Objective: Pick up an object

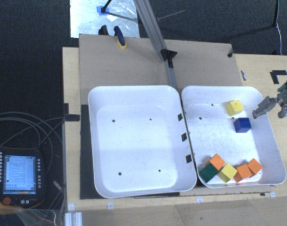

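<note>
The right bin (270, 145) holds several small cubes. A yellow cube (234, 108) and a blue cube (242, 125) lie apart near its far right side. Along its near edge cluster an orange cube (217, 162), a green cube (209, 173), a second yellow cube (226, 173) and two more orange cubes (243, 172) (254, 165). My gripper (274, 109) hangs over the right rim of that bin, right of the yellow and blue cubes. It is open, with nothing between its fingers.
The left bin (134, 92) sits beside the right one on the bench. A slanted metal pole (152, 25) crosses the back. A teach pendant (18, 175) lies on the floor at lower left.
</note>
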`<move>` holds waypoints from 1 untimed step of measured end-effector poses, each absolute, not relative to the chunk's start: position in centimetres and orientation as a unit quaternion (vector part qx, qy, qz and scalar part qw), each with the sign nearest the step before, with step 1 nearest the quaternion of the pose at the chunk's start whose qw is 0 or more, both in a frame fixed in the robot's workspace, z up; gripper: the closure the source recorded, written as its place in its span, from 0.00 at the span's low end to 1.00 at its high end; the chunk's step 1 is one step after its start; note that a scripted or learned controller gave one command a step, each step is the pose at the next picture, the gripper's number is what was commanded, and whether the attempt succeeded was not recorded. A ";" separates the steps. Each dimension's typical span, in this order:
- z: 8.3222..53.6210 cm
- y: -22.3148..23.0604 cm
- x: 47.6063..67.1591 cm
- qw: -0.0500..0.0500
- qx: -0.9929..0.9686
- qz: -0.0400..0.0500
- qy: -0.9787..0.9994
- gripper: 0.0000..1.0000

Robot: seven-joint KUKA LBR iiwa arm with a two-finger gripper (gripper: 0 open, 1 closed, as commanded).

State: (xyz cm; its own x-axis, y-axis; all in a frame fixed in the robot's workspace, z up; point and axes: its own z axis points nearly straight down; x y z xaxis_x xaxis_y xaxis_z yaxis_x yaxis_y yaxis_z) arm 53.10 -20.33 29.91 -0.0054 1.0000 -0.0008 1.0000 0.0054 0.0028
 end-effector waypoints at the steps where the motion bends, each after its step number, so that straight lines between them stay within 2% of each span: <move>1: 29.9 -20.3 53.1 0.001 0.705 0.001 0.709 0.00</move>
State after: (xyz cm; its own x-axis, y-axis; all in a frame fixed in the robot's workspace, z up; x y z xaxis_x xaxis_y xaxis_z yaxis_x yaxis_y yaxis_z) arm 53.10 -20.32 29.92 -0.0049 1.0000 -0.0006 1.0000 0.0049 0.0030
